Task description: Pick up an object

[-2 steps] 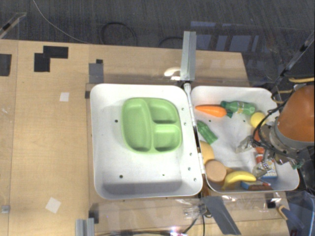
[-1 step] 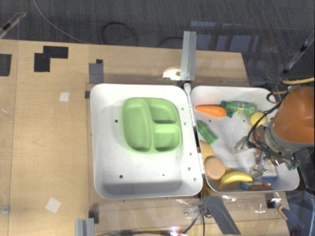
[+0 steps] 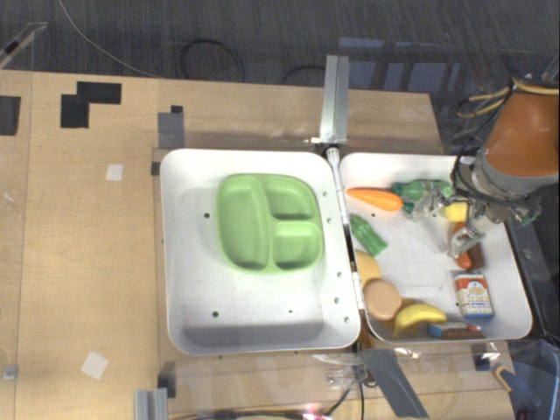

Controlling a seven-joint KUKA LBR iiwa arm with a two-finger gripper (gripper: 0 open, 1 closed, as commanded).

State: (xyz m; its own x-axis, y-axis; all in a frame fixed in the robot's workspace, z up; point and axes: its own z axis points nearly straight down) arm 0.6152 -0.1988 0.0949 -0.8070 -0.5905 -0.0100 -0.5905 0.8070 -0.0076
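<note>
Gripper (image 3: 466, 237) low in right bin (image 3: 420, 261), near its right edge; finger state cannot tell. Small brown-orange item (image 3: 465, 258) just beneath it. Carrot (image 3: 375, 199) near bin's far-left corner, banana (image 3: 419, 317) along near edge, small box (image 3: 472, 294) toward near-right corner. Green divided plate (image 3: 268, 221) in left bin (image 3: 188, 304).

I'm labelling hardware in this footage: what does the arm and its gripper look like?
The arm enters at the right as a rounded orange band above a grey wrist ring. Thin yellowish and dark cables loop beside it. Below hangs a small metallic silver gripper over the right bin. No markings are legible.
</note>
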